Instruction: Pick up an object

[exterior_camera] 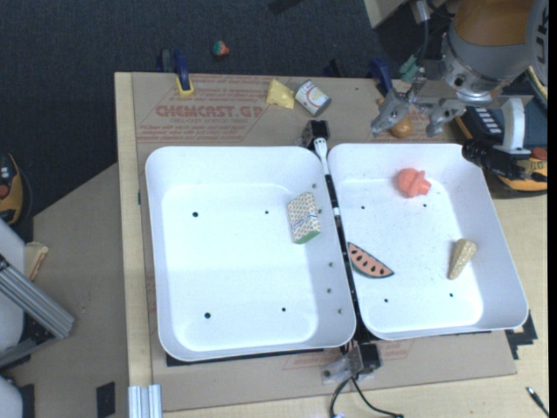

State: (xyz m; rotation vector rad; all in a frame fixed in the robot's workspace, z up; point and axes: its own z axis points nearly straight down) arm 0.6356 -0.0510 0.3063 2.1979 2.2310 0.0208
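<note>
Cables [348, 390] trail off the near edge of the tabletop [139, 259], and just behind them sit two white bins side by side. The left bin [218, 320] holds one thing, a small patterned packet [304, 217] lying close to its right wall. The right bin [487, 312] holds three: a watermelon slice [370, 261] near its left wall, a cream cone [461, 258] toward its right side, and a pink lump [412, 182] farther back. That makes four candidates for picking, one in the left bin and three in the right.

Beyond the bins, on the bare board, lie a yellow scrap [280, 95] and a small white box [312, 97], with a blue clamp [181, 70] near the far left corner. Farthest back, the pincer [416, 114] hangs over the board just past the right bin's far rim, fingers spread and released. A small orange-brown thing [402, 129] sits just below them, but I cannot tell whether it is touched or gripped.

Judging from this, the main risk is position: the pincer is outside the bin, so a straight descent would meet the board or the rim rather than the pink lump, the nearest item. The watermelon slice lies flat and thin, so fingers could skate over it. The packet sits tight to the wall, which could block one finger.
</note>
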